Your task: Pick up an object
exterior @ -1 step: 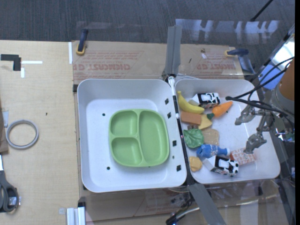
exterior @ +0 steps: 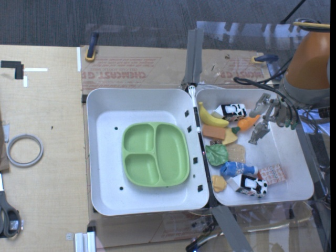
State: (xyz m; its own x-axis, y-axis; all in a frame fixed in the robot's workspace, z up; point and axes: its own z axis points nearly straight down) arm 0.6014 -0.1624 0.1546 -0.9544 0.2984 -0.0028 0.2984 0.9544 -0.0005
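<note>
1. Wooden bench top with cardboard under two white bins; the left bin [exterior: 100, 156] holds just a green divided plate [exterior: 156, 154], and a roll of tape [exterior: 23, 150] sits off at the far left of the frame.
2. All the pickable stuff is in the right bin [exterior: 294, 177], piled along its left side: a banana [exterior: 211, 118] at the top, an orange carrot-looking piece [exterior: 247, 123] beside it, a black-and-white toy cow [exterior: 233, 110] just above that, a green leafy toy [exterior: 217, 154] mid-pile, a blue toy [exterior: 237, 169] and a second cow [exterior: 253, 185] near the bottom.
3. The gripper [exterior: 261, 130] comes in from the upper right of the frame and hangs over the bin's upper middle, just right of the carrot. Fingers look spread a bit, pointing down and left, with nothing between them.
4. So I'd call this the approach step, no grasp yet. The carrot piece seems the likeliest target, since it's closest.
5. Next move probably needs a short shift left and a drop down so the fingers straddle one item. It's crowded there; the banana and cow touching the carrot could get nudged or grabbed along with it.
</note>
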